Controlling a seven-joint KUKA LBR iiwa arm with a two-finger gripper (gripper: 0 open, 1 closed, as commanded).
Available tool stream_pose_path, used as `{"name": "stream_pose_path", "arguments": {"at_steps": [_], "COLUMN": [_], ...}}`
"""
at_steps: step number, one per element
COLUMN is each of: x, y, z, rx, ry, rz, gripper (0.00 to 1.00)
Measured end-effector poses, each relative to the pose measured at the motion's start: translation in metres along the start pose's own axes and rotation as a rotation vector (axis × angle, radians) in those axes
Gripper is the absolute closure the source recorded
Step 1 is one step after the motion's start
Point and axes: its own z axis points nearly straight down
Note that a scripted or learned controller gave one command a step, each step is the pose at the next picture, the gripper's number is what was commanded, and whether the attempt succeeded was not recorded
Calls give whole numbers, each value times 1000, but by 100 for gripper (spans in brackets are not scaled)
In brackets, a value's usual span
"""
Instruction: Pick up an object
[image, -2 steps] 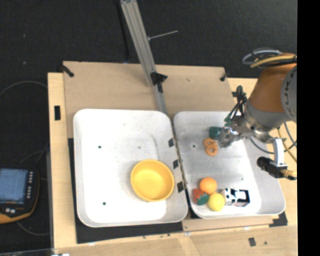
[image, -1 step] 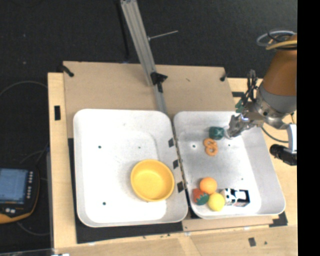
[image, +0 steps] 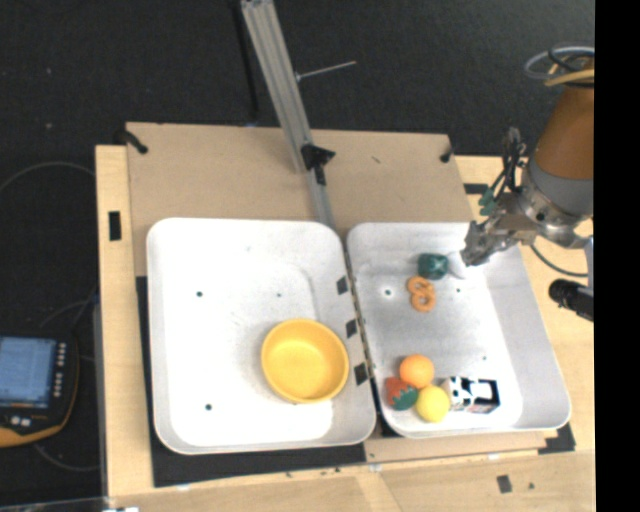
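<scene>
Teal toy (image: 433, 265) lies near the right bin's (image: 520, 330) far edge, just beside the hovering gripper (image: 476, 250), apparently approaching with nothing visibly grasped; next it should descend onto it.

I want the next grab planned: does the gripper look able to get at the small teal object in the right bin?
Probably yes: the gripper hangs just right of the teal object, nothing between them; the orange ring lies apart.

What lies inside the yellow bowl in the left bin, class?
The yellow bowl in the left bin shows a bare yellow inside, with nothing resting in it. The patch of bin floor beneath the bowl is covered, so it cannot be seen.
</scene>
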Motion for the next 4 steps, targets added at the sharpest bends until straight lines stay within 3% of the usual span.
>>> {"name": "stream_pose_path", "arguments": {"at_steps": [4], "x": [190], "y": [-40], "z": [29], "rx": [3], "ry": [1], "rz": [1], "gripper": [100]}}
